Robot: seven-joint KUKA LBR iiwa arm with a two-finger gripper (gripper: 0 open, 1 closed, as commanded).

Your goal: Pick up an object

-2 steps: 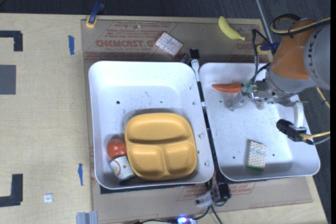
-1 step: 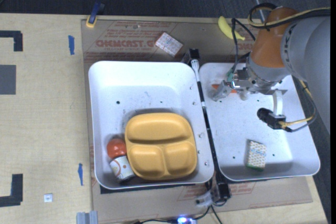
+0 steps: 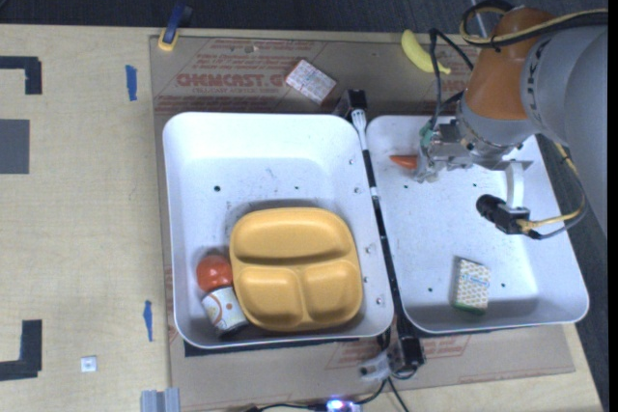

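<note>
The arm [image 3: 541, 63] reaches in from the right over the far end of the right bin [image 3: 435, 304], its grey body and orange band covering that bin's back corner and part of its right wall. The gripper [image 3: 432, 159] hangs low near the bin's back left area, but it is small, dark and seen from above, so I cannot tell whether its jaws are spread or closed. Just to its left lies a small orange piece [image 3: 403, 161], perhaps a toy carrot; it touches or nearly touches the gripper, and whether it sits between the fingers cannot be made out. A black cable fitting [image 3: 497, 210] juts out below the wrist.

Nearer the front of the same bin rests a small patterned box [image 3: 471, 284], well apart from the gripper.

In the left bin [image 3: 193, 150] a yellow divided tray [image 3: 295, 265] lies face down or lidded, hiding part of a red and white can [image 3: 218, 292] tucked at its left. Behind the bins, a small card [image 3: 309, 80] lies on the cardboard sheet [image 3: 232, 72], and a yellow thing [image 3: 421, 51] is partly covered by cables.
</note>
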